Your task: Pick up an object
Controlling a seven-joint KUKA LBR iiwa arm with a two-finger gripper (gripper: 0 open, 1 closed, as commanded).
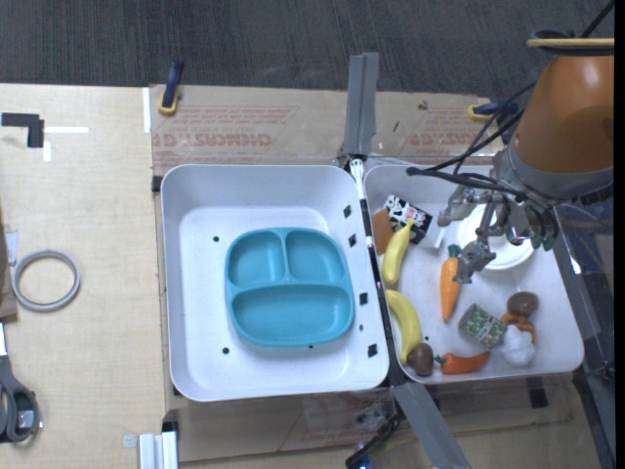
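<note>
My gripper [476, 252] hangs over the right bin [562, 360], below the orange band of the arm [566, 106]. Its tip is just above and to the right of the top of a carrot [448, 289]. Nothing shows in its grasp. Around it in that bin lie two bananas [395, 252] [406, 322], a black-and-white patterned piece [405, 213], a white dish [510, 252] partly hidden by the gripper, a green packet [480, 325], a brown mushroom [522, 304], a white lump [519, 348], a red-orange pepper [464, 362] and a dark brown piece [420, 359].
The left bin [186, 213] holds a teal divided plate [290, 286]. A grey rail [361, 106] runs between the bins at the back. On the wooden bench to the left lie a tape ring [44, 279] and scissors [15, 410]. A blue clamp [173, 86] sits on the cardboard behind.
</note>
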